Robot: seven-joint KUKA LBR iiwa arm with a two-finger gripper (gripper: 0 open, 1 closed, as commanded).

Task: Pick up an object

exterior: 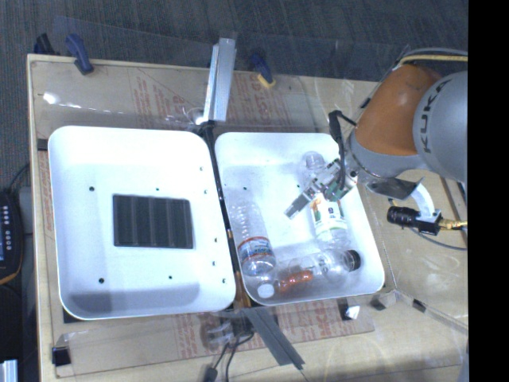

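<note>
Clear plastic fills most of the right bin [362,213]: three water bottles lie there on their sides. One clear bottle with a red-and-blue label [250,241] lies along the bin's left wall, its white cap toward the near edge. A second, a capless bottle with an orange-and-green label [324,205], lies under the wrist on the bin's right side, its neck pointing to the far wall. The third, a bottle with a dark cap [322,267], lies across the near end of the bin, its red-brown label toward the left, touching the base of the first bottle.

The grey arm [433,126], with its orange band, reaches in from the right and hangs over the right bin. Its gripper [306,200] sits low, just above the orange-labelled bottle, the fingers angled down toward the bin's middle. Whether those fingers are spread or closed I cannot tell; nothing is plainly seen between them.

The left bin [79,181] is white like its neighbour and holds a dark ridged rectangular pad [153,221] lying flat on its floor. The two bins touch along a dark seam. Both rest on a pale wooden bench [413,293], with blue clamps [79,52] along its far edge.
</note>
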